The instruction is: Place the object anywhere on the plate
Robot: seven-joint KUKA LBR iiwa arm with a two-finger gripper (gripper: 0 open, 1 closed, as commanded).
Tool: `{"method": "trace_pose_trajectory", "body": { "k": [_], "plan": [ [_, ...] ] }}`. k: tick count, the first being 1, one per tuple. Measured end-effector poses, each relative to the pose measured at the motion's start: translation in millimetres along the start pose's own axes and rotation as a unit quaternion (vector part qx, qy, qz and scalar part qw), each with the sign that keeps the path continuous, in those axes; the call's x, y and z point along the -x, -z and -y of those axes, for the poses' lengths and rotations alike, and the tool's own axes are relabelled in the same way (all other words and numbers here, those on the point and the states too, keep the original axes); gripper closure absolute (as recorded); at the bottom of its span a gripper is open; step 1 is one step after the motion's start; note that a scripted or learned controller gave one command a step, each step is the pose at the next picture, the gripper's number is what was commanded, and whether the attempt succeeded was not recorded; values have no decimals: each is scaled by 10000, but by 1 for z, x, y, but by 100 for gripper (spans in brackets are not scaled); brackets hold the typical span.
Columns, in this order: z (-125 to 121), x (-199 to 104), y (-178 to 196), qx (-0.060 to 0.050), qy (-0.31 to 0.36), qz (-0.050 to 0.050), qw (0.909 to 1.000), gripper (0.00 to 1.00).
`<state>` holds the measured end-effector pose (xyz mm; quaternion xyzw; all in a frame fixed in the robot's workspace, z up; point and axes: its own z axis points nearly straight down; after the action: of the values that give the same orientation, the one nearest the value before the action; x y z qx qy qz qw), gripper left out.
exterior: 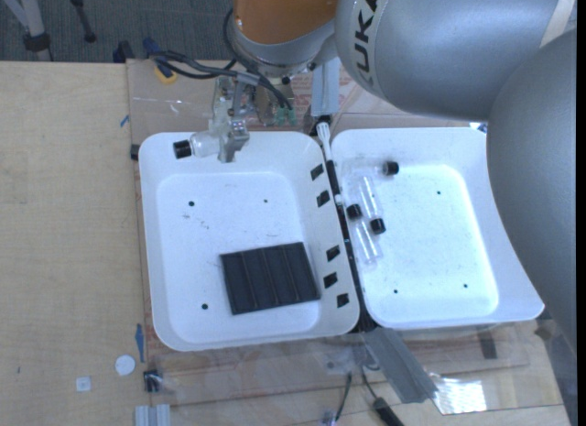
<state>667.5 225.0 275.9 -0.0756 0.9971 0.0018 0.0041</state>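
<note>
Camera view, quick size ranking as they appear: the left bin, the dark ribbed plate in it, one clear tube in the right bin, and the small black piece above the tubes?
Largest to smallest:
1. left bin
2. dark ribbed plate
3. clear tube
4. small black piece
The gaps are wide, so nearness doesn't change the order.

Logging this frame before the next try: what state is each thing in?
Hand: over the far rim of the left bin.
Plate: flat in the left bin, nothing on it.
Tubes: lying in the right bin, by its left wall, not on the plate.
</note>
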Motion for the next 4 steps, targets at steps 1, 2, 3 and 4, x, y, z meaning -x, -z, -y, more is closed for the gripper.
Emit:
{"method": "trace_pose_trajectory", "body": {
  "k": [1,2,3,4],
  "plan": [
    [0,0,0,2,-2,1,10000,0],
    [0,2,13,25,-10,50,10000,100],
    [0,-1,-8,-6,349,-28,9994,100],
    [-1,0,24,1,694,8,9976,100]
  ]
}}
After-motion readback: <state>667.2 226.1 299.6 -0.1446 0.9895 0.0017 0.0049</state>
